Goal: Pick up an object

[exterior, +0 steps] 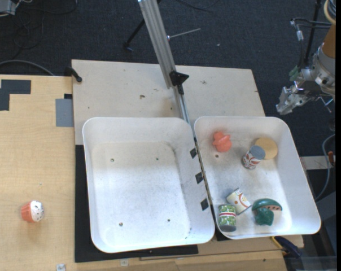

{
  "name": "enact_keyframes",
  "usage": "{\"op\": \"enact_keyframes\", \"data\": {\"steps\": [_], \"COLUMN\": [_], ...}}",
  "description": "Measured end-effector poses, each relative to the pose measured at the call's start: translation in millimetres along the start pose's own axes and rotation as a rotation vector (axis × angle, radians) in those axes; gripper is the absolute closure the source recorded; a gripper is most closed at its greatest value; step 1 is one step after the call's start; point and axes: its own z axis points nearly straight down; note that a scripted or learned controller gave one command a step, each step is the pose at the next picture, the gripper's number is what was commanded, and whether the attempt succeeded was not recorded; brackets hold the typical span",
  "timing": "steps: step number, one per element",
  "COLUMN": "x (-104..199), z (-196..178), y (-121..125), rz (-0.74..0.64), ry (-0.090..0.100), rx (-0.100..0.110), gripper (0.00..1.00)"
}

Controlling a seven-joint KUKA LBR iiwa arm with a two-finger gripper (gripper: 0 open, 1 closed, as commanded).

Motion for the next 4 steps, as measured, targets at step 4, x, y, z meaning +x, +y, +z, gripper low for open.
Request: {"op": "enact_keyframes", "data": {"steps": [4], "x": [213.6], "z": [27.4], "y": [-32.2], "rz": [-0.001], "ry": [0.004], "rx": [0.01], "gripper": [1.0]}}
